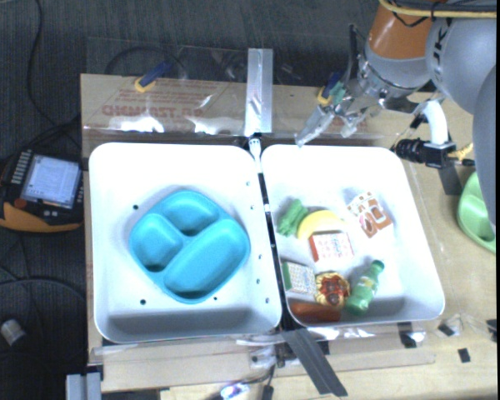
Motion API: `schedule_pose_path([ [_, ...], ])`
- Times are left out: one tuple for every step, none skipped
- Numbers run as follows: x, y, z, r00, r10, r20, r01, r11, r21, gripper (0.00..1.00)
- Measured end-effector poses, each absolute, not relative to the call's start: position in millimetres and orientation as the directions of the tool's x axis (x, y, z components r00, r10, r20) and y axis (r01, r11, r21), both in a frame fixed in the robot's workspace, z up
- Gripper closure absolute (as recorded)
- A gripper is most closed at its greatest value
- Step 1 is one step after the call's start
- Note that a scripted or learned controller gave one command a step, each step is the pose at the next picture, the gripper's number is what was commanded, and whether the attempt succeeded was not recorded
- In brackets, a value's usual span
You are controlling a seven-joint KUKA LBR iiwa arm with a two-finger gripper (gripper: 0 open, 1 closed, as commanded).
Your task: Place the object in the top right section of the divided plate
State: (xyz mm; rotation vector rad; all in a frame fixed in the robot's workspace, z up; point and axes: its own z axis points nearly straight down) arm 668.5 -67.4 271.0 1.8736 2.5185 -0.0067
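Dark carpet is surrounding a wooden bench (192,98) in the single overhead view, and two shallow white bins are sitting side by side on it. Off the bench's left edge a small handheld screen (46,182) is lying on the floor among cables.

Inside the left bin (108,307) a blue divided plate (189,244) is resting slightly turned, with one large section and two smaller ones. None of its sections is holding anything, so the placing is not yet done. Its upper right section is lying toward the middle wall, which should keep the carry from the other bin short.

Inside the right bin (412,248) the candidate objects are crowding together in the lower half: a green toy (292,217) touching a yellow round piece (319,222), a red-and-white box (331,246), a small patterned carton (369,212) off toward the upper right, a green bottle (365,287), a flat packet (297,277), a red-and-yellow wrapper (332,288) and a dark red piece (317,312) against the near wall. Which one is meant I cannot tell from the task alone.

At the upper right the grey arm is hanging over the bin's far rim, well apart from the pile. Its gripper (325,121) is pointing down and leftward, carrying nothing; how wide it is set I cannot tell, since the tips are blurring against the bench.
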Motion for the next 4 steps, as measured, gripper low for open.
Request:
schedule_pose_path([
  [668.5, -67.4, 271.0, -0.287, 0.958, -0.005, 0.958, 0.287, -0.002, 0.00],
  [668.5, -67.4, 271.0, -0.287, 0.958, -0.005, 0.958, 0.287, -0.002, 0.00],
  [668.5, -67.4, 271.0, -0.287, 0.958, -0.005, 0.958, 0.287, -0.002, 0.00],
  [668.5, -67.4, 271.0, -0.287, 0.958, -0.005, 0.958, 0.287, -0.002, 0.00],
])
